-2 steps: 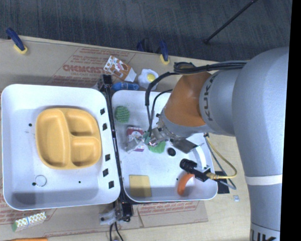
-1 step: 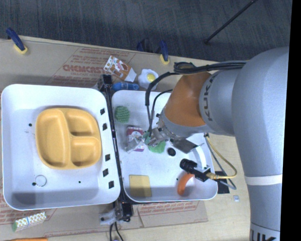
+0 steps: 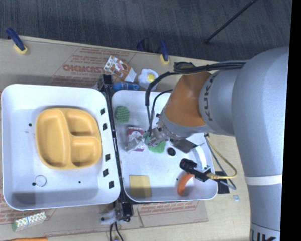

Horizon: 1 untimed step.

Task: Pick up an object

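Green, round object [image 3: 156, 146] lies mid right bin [image 3: 202, 193], directly under the hand [image 3: 153, 138], touching or just beside it toward 6 o'clock. Hand opening: cannot tell. A crumpled wrapper [image 3: 135, 140] lies at 9 o'clock.

The bench [image 3: 83, 58], covered with printed cardboard, carries two white bins: the right bin [image 3: 159, 196] under the gripper [image 3: 153, 138] and the left bin [image 3: 11, 135] well to its left. Beyond the gripper lie a small carton [image 3: 115, 67] and a yellow-and-white item [image 3: 149, 76]; a wrapped packet [image 3: 29, 220] sits at the near left corner.
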Motion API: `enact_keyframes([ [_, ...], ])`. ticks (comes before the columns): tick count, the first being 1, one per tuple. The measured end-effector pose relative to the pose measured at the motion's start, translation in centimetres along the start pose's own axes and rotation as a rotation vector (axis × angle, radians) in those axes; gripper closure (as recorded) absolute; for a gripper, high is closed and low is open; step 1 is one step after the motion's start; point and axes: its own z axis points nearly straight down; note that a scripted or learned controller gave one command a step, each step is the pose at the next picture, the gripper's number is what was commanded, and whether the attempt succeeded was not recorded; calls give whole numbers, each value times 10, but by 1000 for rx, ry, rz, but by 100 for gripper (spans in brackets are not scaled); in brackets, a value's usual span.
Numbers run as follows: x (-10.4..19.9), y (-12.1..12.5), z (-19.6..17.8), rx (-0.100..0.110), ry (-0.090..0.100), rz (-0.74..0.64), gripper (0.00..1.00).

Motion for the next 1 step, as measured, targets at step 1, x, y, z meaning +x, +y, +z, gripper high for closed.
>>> enact_keyframes([
  [1,0,0,0,0,0,0,0],
])
